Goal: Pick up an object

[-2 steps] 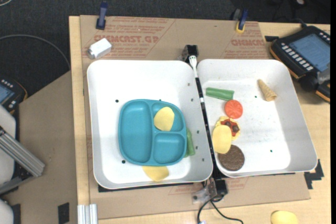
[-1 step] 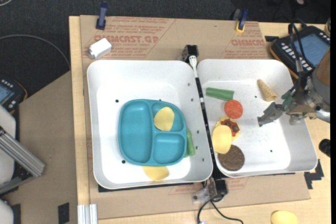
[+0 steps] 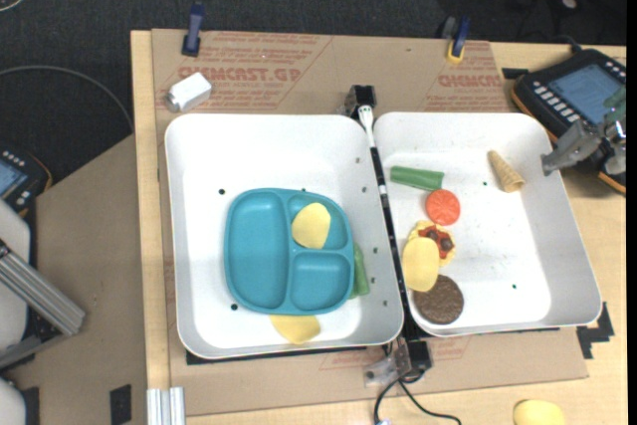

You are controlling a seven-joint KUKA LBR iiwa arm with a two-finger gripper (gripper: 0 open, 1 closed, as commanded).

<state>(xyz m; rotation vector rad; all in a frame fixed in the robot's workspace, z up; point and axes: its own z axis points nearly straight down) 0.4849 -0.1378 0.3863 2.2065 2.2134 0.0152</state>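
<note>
- A cardboard-covered bench [image 3: 299,65] over dark carpet bears 2 white bins, the left bin [image 3: 189,214] and the right bin [image 3: 557,254].
- Low in the frame, a yellow piece [image 3: 295,326] lies in the left bin just below a teal divided plate [image 3: 261,249], which carries a yellow lemon-like piece [image 3: 312,225].
- In the right bin: brown disc [image 3: 439,300], pale yellow piece [image 3: 420,264], orange-red round [image 3: 444,206], green stick [image 3: 416,177], cone [image 3: 507,170].
- At the right edge, the grey gripper [image 3: 572,149] hangs over the right bin's rim with nothing in its grasp; I cannot tell how wide it stands.

In the left bin [image 3: 189,214] sits a tray [image 3: 264,254], with the cone [image 3: 507,171] in the bin [image 3: 557,244] to its right.
</note>
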